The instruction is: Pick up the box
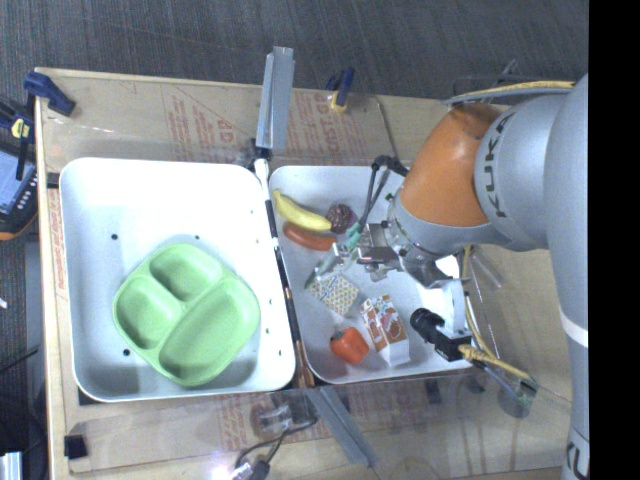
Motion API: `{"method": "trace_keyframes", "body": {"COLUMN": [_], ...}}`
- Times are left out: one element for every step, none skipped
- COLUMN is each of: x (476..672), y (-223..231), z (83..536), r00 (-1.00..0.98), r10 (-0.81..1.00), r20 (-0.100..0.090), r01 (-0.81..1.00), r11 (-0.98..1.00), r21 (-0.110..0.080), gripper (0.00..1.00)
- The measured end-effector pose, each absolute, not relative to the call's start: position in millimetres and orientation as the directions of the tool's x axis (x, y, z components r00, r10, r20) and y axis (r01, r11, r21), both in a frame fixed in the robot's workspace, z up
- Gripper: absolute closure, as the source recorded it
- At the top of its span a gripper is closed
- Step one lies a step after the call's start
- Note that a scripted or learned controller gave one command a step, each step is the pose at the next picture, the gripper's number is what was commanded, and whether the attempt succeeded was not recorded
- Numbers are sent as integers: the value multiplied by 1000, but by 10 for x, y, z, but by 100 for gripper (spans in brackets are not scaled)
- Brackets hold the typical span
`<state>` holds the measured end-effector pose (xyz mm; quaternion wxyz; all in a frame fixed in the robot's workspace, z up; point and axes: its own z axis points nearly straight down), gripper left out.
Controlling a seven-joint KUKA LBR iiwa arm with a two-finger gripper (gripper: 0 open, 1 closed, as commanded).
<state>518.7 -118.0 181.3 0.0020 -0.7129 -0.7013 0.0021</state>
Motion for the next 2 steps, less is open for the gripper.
{"method": "trace_keyframes", "body": {"x": [5138,5136], "y": [-1408,-1407], "z": [1038,1134], "r00": [-3,-9], "r10": [1000,1000], "r20": [1,-1], "r01": [1000,1000], "r11": [3,9], "r21": [-6,-7], "gripper": [0,100]}}
